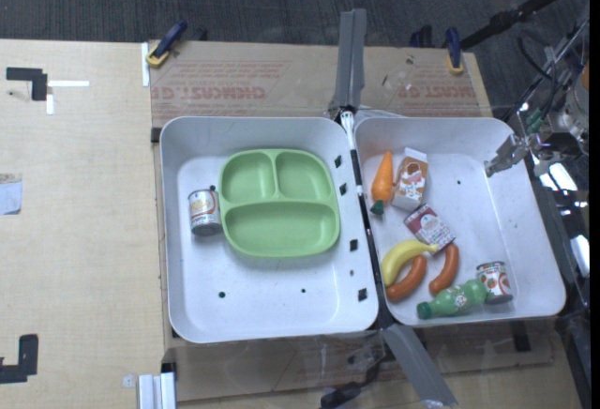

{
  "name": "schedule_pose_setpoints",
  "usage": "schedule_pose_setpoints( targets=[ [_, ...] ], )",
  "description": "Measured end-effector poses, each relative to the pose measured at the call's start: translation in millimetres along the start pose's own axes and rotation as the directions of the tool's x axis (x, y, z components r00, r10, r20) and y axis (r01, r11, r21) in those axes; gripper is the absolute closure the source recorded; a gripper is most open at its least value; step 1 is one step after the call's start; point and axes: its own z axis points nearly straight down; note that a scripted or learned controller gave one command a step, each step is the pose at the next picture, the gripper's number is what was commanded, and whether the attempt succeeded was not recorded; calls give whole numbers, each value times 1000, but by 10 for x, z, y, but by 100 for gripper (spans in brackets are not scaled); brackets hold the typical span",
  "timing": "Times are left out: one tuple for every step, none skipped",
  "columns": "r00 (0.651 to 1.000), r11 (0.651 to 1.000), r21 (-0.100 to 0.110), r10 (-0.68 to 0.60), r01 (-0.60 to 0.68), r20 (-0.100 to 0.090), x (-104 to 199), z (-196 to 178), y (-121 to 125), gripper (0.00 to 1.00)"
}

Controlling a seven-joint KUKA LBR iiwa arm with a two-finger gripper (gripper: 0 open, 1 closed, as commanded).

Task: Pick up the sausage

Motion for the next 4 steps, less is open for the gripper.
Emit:
schedule_pose_setpoints(
  targets=[
    [999, 999, 2, -34, 34, -1, 627, 512, -131, 0],
    [999, 999, 1, 46, -46, -1, 826, 1201, -911, 0],
    [999, 999, 1, 51, -51, -1, 820, 1114, -909, 100],
    [1000, 1000, -1, 13, -13, 1, 1478, -205, -815, 100]
  ],
)
